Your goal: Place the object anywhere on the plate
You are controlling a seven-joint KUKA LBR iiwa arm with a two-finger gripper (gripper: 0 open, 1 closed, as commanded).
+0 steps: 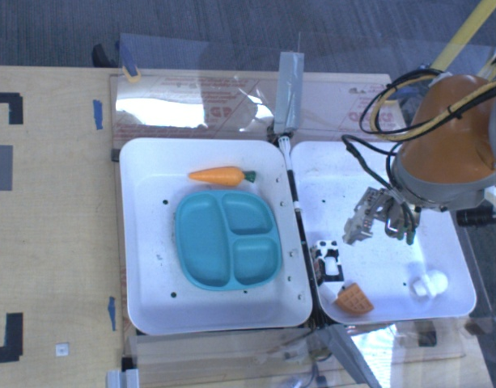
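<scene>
Hovering over the right bin (466, 297), the pincer (383, 221) hangs above bare white floor with nothing visibly between its fingers; whether they are spread or closed I cannot tell, as the metal blurs together from this slant. The plate (228, 239), a teal dish of three compartments, sits in the middle of the left bin (138, 217) with nothing on it. A carrot (221, 176) lies just beyond the plate's far rim, close to it but off it. In the right bin are a small black-and-white toy (328, 261) near the divider, an orange wedge (354, 300) at the near edge, and a small white thing (428, 284) toward the right.

Which of these is the object the task means cannot be settled from the view; by its place, the arm seems to be choosing among the three in the right bin. To do the grasp well, come straight down centred on one item, and approach clear of the bin walls. The toy lies close to the divider, so fingers should straddle it along the wall, not across. Lift high enough to pass over the divider, then release low over a compartment so the piece does not bounce out.
</scene>
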